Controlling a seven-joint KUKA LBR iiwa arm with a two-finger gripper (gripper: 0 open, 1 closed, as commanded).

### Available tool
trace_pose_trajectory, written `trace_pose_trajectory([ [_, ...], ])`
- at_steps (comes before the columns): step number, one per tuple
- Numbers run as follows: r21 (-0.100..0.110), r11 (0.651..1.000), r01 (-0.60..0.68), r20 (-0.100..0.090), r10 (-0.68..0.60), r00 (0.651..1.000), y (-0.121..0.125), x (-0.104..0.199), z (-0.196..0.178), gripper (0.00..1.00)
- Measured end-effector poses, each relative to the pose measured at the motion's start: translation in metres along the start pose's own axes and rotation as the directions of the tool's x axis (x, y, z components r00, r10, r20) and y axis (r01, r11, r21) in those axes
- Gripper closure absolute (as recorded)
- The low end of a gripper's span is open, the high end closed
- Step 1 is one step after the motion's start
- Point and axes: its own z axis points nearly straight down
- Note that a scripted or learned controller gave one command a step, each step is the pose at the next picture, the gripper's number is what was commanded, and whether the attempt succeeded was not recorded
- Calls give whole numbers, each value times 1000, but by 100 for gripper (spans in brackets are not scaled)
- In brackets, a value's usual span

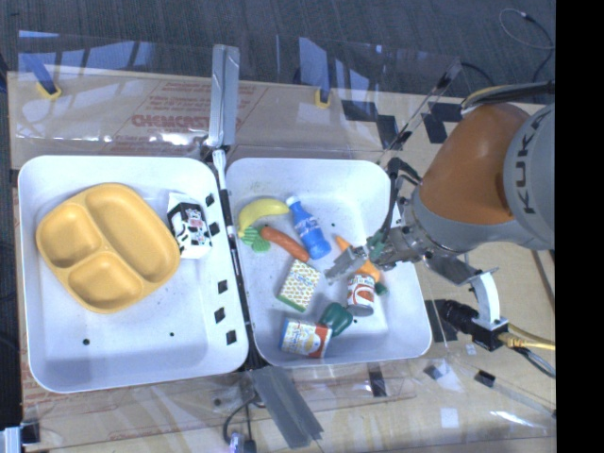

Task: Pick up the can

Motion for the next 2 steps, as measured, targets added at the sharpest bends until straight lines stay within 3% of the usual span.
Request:
trace_pose_trajectory([
  [1,0,999,-52,0,52,999,-13,-27,87,0],
  [2,1,999,-47,0,47,999,-13,-27,77,100],
])
